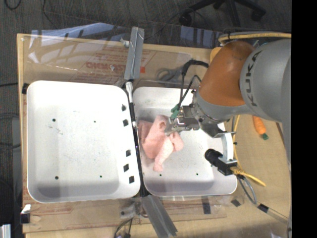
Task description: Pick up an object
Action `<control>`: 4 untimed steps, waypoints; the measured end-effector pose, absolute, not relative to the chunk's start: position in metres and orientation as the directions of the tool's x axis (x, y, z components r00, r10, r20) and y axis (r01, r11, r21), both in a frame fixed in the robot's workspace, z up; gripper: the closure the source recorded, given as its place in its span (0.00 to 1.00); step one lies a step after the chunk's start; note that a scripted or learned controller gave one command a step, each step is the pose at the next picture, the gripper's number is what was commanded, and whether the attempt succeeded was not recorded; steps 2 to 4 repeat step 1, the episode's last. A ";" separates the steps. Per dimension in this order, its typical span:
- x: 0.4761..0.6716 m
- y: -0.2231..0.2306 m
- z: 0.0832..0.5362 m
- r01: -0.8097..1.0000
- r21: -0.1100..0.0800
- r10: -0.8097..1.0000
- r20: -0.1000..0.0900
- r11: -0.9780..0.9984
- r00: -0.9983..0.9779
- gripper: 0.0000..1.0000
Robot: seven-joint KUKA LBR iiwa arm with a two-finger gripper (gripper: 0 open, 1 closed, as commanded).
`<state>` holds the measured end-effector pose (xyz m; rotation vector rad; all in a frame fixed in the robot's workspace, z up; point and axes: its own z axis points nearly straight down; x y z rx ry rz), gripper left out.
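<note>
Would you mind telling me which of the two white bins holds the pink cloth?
The right bin, under the hand; the pink cloth lies against its left wall.

The two shallow moulded bins, the left bin and the right bin, are plain white with a few small dark dots, and between them run black clips on a grey metal bar. In the right bin lies a soft crumpled cloth of pale pink. The arm is grey with an orange band, the bench board is light tan wood, and the floor is dark grey carpet.
</note>
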<state>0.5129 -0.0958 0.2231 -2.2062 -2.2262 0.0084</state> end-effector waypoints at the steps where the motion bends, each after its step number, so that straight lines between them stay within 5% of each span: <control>1: 0.507 -0.068 0.251 0.985 -0.003 0.985 0.000 0.174 -0.174 0.00; 4: 0.507 -0.068 0.251 0.985 -0.003 0.985 0.000 0.174 -0.174 0.00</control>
